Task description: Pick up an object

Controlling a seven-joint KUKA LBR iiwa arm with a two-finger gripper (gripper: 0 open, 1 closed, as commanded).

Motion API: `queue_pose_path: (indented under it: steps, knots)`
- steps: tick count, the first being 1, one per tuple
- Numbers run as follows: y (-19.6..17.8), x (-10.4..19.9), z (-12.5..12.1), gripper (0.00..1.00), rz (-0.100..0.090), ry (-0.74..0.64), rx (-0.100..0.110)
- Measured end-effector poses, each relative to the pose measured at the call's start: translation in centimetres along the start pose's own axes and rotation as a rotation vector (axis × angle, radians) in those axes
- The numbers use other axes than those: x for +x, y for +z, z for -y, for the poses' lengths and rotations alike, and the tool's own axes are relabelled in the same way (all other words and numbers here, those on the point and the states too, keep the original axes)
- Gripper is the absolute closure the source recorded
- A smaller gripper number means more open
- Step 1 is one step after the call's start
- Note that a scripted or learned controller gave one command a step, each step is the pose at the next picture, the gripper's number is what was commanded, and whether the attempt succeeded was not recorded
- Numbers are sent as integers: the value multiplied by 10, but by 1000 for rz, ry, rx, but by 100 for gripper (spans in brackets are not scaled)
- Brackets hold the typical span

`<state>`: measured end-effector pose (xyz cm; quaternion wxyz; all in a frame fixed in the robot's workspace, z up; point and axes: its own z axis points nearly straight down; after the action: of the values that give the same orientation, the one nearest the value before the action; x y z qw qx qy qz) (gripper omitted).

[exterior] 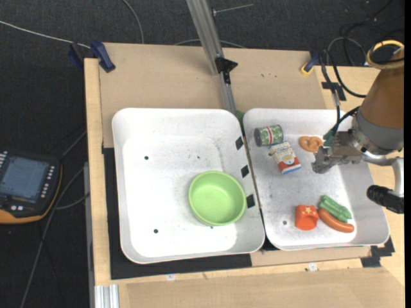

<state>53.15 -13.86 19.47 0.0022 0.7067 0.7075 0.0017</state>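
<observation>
My gripper [323,162] hangs over the right bin [276,233], near its right-hand side, on the grey arm with the orange band. Just left of and above it lies a small orange toy [310,144]. A green-labelled can [268,135] lies on its side at the bin's back, with a white carton [285,158] with red and blue print in front of it. Toward the bin's front sit a red-orange piece [306,217], a green pod [335,208] and an orange sausage shape [336,221]. Nothing shows between the gripper's fingers.
The left bin [138,172] holds a light green bowl [217,198] near its front right corner. A metal pole [204,24] slants up from between the bins. A handheld controller [26,185] lies off the bench at the left.
</observation>
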Motion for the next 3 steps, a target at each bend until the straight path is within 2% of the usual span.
queue_pose_path:
  steps: [1, 2, 3]
  knots:
    - [-6, 0, 0, 100, -1, 1, 4]
    - [-2, 47, -13, 100, -2, -3, 5]
    - [-17, 103, -32, 100, -2, -5, 4]
